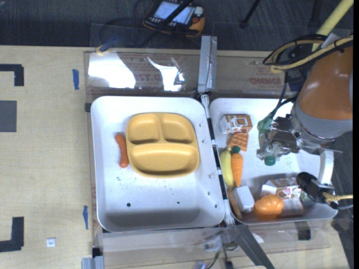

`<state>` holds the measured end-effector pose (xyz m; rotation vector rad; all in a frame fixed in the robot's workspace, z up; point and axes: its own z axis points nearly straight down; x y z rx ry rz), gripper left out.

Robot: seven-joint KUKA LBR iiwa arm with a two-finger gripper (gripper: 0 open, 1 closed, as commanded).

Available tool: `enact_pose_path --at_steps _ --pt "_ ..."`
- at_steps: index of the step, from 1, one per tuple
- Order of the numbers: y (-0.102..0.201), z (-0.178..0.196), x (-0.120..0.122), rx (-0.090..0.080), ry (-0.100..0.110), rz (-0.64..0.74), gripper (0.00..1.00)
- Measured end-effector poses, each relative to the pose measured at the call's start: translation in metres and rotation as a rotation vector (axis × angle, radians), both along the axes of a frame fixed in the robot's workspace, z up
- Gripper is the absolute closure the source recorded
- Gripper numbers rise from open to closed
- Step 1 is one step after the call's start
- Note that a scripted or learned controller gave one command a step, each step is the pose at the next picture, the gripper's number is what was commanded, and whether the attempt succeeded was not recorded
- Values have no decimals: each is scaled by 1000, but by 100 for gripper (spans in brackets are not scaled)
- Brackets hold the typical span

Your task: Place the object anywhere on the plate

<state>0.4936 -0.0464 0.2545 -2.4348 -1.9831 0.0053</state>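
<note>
Lying in the left bin (106,206), the yellow plate (162,144) has three compartments, two small ones toward the far side and one wide one toward the near side, and its long axis runs across the bin from left to right. Just beside its left edge rests a small orange sausage (122,150), long axis running from far to near, close to the plate rim but whether it touches is hard to tell. Bare white bin floor lies open on the near side of the plate, with a few dark specks on it. Across the raised divider, the right bin (249,106) holds a crowd of toy food: a waffle-patterned piece (237,131) at the far left, a yellow banana (226,168) and an orange carrot (237,167) lying side by side along the divider with long axes far to near, a white block (244,196), an orange fruit (268,205) and a printed packet (287,193) along the near wall. The pincer (271,150) hangs over the middle of the right bin, well apart from the plate; whether its fingers are spread or closed cannot be told, and nothing is visibly held. The grey arm with its orange band (331,88) comes in from the right, and both bins sit on the pale wooden bench (45,167).
</note>
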Motion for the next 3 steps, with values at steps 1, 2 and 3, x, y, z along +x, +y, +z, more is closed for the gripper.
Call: enact_pose_path --at_steps 1,2,3 --pt "58 9 36 0 -2 -54 100" --pt "73 81 94 1 -4 185 100" --pt "133 14 89 1 0 96 100"
